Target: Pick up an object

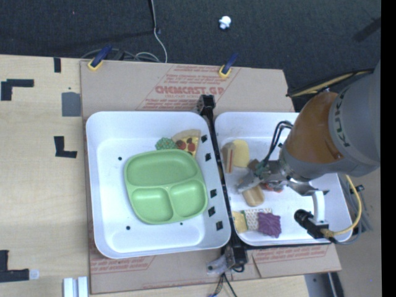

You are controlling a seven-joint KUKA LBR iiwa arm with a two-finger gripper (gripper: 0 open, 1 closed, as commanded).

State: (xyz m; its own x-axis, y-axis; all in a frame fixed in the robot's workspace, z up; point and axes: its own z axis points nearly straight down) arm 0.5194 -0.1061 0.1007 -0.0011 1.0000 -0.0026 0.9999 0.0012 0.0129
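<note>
My gripper (pixel 253 177) hangs low over the middle of the right bin (pixel 322 124), with the grey arm and its orange band (pixel 312 135) coming in from the right. Just below the gripper lies a small tan food piece (pixel 253 196). To its upper left sits a yellow and cream sandwich-like toy (pixel 235 154). At the bin's front lie a purple grape bunch (pixel 269 223), a pale checkered piece (pixel 253 217) and a small yellow piece (pixel 240 222). Whether the gripper touches the tan piece is not clear.
The left bin (pixel 105 166) holds a green divided plate (pixel 164 186), a pizza slice toy (pixel 188 142) and a green broccoli toy (pixel 164 144). A black divider (pixel 212 166) runs between the bins. Cables (pixel 322 224) hang by the arm at the right bin's front right.
</note>
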